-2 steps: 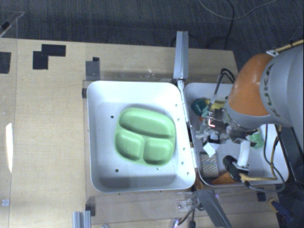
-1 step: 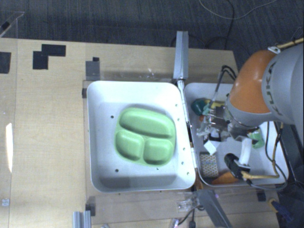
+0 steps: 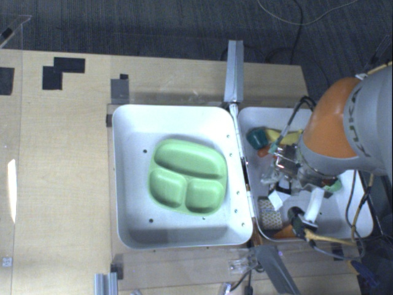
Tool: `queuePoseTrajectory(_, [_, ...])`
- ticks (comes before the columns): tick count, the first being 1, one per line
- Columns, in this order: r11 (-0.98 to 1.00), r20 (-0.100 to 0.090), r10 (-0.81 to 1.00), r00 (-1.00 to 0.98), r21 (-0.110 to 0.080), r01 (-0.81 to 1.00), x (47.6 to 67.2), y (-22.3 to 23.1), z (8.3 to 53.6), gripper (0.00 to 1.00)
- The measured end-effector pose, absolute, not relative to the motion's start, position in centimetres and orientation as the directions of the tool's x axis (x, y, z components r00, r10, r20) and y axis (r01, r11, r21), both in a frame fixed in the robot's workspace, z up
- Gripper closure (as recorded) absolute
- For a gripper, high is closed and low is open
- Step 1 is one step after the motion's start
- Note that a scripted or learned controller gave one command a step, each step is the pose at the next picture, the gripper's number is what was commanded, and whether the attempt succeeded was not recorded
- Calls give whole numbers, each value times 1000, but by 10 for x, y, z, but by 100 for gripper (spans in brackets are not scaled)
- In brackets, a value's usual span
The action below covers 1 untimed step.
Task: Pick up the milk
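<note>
Camera view, biggest things first: the tabletop (image 3: 61, 165) carries two white bins side by side. The left bin (image 3: 132, 183) holds a green tray (image 3: 187, 176) with three compartments, lying flat near the middle. It has no part in my job, so I am nowhere near it.

The clutter is in the right bin (image 3: 341, 217), and my arm (image 3: 344, 128) hangs low over it, I judge because the milk should be among that clutter. My claw (image 3: 284, 178) is down among the pieces near the bin's left wall. My own wrist covers it, so I cannot tell how far open it is or whether it has hold of anything.

Around it lie a teal thing (image 3: 258, 137) and a yellow thing (image 3: 292, 137) toward the far end. A mesh-patterned thing (image 3: 268, 212) and an orange thing (image 3: 284, 231) lie at the near corner.

I cannot pick out the milk for certain. A small white patch (image 3: 275, 200), just beside my claw and touching the mesh-patterned thing, is my best guess. Too little of it shows to give its shape or any label.
</note>
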State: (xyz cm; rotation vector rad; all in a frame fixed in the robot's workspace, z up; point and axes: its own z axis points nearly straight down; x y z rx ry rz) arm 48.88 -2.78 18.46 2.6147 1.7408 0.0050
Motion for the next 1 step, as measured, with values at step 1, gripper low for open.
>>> queuePoseTrajectory(1, [-386, 2, 923, 386, 2, 923, 489, -28, 185, 0])
